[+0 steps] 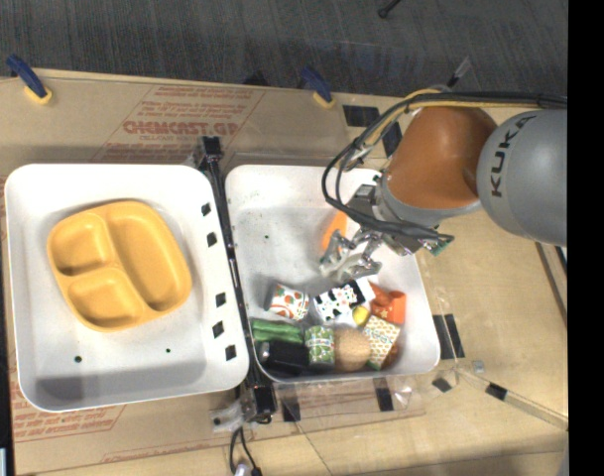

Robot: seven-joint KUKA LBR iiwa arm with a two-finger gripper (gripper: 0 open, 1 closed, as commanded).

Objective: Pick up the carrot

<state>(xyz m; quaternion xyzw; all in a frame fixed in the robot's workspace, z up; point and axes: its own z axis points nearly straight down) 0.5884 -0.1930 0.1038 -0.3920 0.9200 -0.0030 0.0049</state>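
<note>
The right bin [282,191] holds the carrot [333,232] near its far wall, just beside the gripper [349,259]. Whether the fingers are spread I cannot tell; better to centre them over the carrot before closing.

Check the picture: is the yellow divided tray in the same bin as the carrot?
No, the yellow divided tray lies in the left bin; the carrot is in the right bin.

Even, fairly bright overhead light; the white bins [113,365] glare mildly, nearly washed out at the rims; soft shadows pool under the arm [510,177] and along the bin walls; focus is slightly soft, perhaps from low resolution; the floor [182,18] stays dim.
</note>
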